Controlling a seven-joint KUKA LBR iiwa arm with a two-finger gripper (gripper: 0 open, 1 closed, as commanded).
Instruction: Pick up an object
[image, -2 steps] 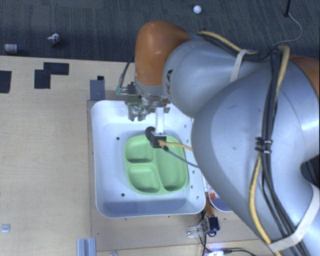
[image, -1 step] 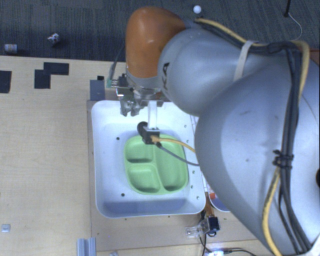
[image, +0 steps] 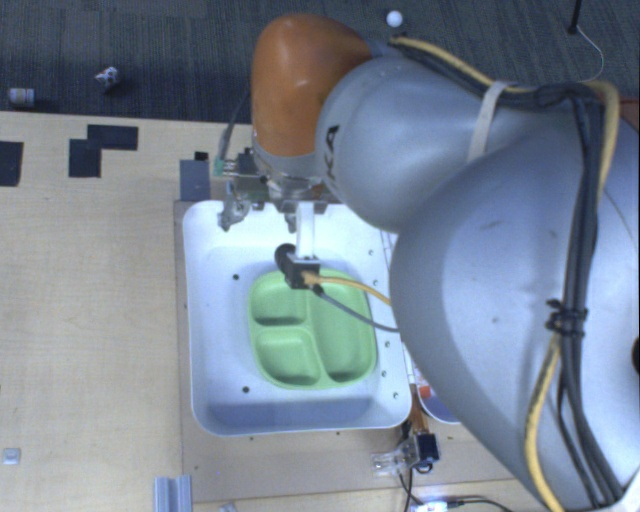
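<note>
Above bin | pincer is held over tray | pincer state cannot be told | tray is judged not yet lifted | grasp is left

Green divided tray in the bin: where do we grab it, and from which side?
Take the green tray by its raised rim on the view's left edge, coming straight down from above. It lies flat, open side up, so a sideways pinch has little to catch, and the white bin shows bare floor beside that edge. The ridge between compartments is a likely fallback.
</note>
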